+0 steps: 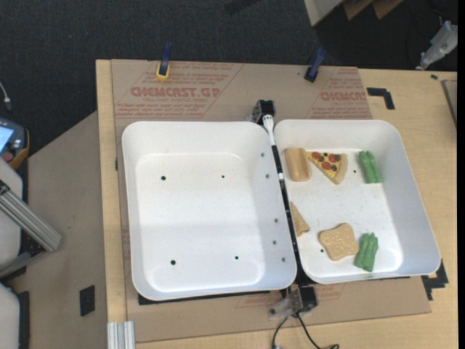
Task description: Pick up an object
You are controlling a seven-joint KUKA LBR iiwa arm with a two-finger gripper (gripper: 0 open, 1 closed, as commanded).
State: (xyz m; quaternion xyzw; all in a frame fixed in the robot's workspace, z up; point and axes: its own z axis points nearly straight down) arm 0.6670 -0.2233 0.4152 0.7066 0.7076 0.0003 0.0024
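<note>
The right bin [407, 195] holds several toy foods. A tan bread roll [296, 163] lies at its back left, with a pizza slice [328, 163] beside it and a green vegetable [370, 166] further right. A tan wedge [298, 220] rests against the bin's left wall. Near the front lie a slice of toast [338, 241] and a second green vegetable [366, 251], touching each other.
The left bin [145, 195] sits next to the right one on a brown cardboard sheet [218, 86]. Blue clamps [165, 60] [315, 64] hold the sheet's far edge. A small black fitting [263, 110] sits between the bins at the back.
</note>
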